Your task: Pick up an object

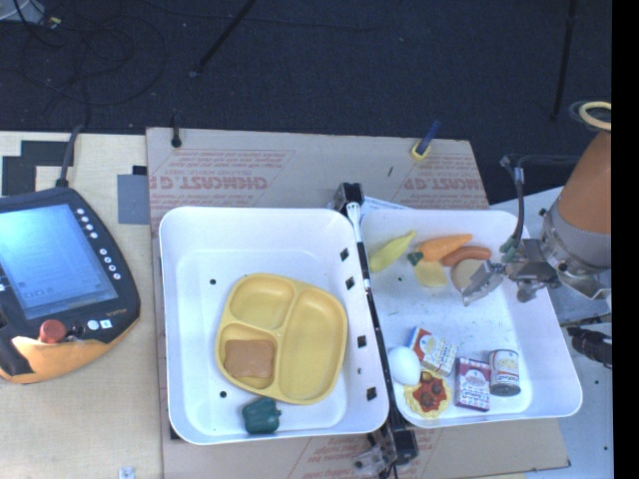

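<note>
The jaws (479,285) hang over the right bin (559,392), spread apart and pinching nothing. Just beside them to the left lie a carrot (444,244), a sausage (467,256) and a yellow piece (431,274). The cardboard (260,168) under the bins reads "CHEMCAST", printed upside down.

The arm comes in from the right edge, its orange band (596,183) high at the right with the grey wrist just below it. The wrist angles down and left, pushing the gripper (483,283) out leftward, low, its metal fingers (477,287) pointing left and slightly near.
</note>
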`<control>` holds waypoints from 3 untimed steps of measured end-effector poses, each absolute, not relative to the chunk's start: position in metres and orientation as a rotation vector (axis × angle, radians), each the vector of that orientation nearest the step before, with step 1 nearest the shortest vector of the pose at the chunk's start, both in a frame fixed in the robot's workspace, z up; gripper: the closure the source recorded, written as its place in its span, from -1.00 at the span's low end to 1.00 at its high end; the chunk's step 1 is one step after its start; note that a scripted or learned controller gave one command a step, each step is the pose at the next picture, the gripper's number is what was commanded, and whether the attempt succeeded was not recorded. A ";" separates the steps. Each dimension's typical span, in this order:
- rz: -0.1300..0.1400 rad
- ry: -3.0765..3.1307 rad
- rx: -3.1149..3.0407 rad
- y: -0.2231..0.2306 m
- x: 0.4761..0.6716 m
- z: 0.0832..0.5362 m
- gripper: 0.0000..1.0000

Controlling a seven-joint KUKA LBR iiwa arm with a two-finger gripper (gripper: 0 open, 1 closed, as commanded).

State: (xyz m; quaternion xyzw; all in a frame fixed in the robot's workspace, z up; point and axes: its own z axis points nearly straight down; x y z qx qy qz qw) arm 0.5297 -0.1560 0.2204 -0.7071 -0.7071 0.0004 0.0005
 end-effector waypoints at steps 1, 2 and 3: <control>0.000 -2.221 -2.221 -0.153 0.597 0.088 -1.00; 0.001 -2.221 -2.218 -0.101 0.634 0.087 -1.00; 0.002 -2.220 -2.220 -0.122 0.644 0.088 -1.00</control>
